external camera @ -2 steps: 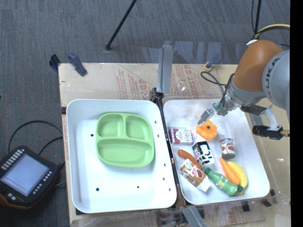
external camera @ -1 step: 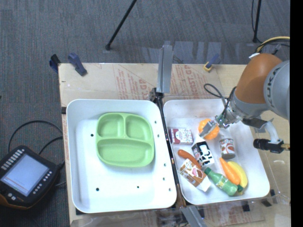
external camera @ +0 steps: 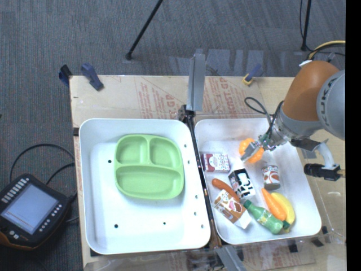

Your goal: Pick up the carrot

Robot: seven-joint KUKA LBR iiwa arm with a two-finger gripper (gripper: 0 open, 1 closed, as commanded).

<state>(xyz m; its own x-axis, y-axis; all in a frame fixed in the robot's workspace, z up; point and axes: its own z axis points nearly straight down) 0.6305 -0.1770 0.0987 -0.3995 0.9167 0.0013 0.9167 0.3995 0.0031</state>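
Camera view: tapered orange plastic carrot (external camera: 273, 204) lies in the right white bin (external camera: 225, 130), lower right part, long axis running from upper left to lower right, touching a yellow banana (external camera: 286, 207) on its right side and just beside a green bottle (external camera: 263, 217). A small red-labelled can (external camera: 271, 176) sits just above it. Gripper (external camera: 256, 149) hangs at the bin's upper middle, over an orange rounded fruit (external camera: 250, 151); whether it pinches anything, cannot tell. Carrot lies below and slightly right of the gripper, well apart, can between them. Green divided plate (external camera: 149, 167) sits in the left white bin (external camera: 98, 208). Likely needs a move down-frame past the can.
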